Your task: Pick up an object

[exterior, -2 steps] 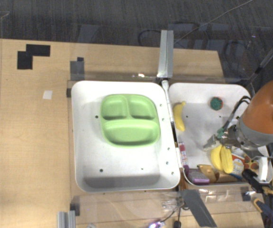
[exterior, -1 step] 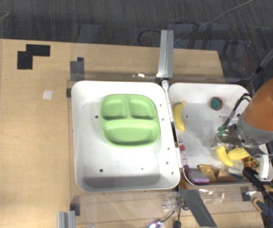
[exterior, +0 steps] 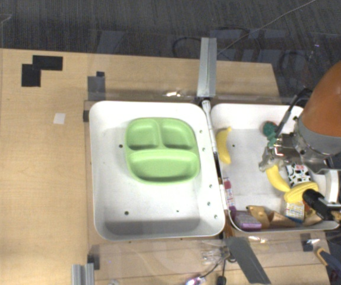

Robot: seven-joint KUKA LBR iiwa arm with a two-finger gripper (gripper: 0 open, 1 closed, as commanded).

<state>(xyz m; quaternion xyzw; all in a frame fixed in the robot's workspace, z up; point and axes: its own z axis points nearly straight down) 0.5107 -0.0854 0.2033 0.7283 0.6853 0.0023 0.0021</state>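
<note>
One claw [exterior: 275, 157] low in right bin [exterior: 242, 159], grip state unclear, yellow banana [exterior: 277, 179] just beneath

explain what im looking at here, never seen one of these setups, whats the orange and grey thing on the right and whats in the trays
This is one camera fixed above a bench, looking down at a slant. The orange and grey thing is a robot arm reaching in from the right; its job is to pick up an object. Its gripper hangs over the right white bin, just above a yellow banana. I cannot tell if it holds anything. That bin also has a second banana by its left wall, a small green item, and a heap of packets along the near edge. The left white bin holds a green divided plate.
</note>
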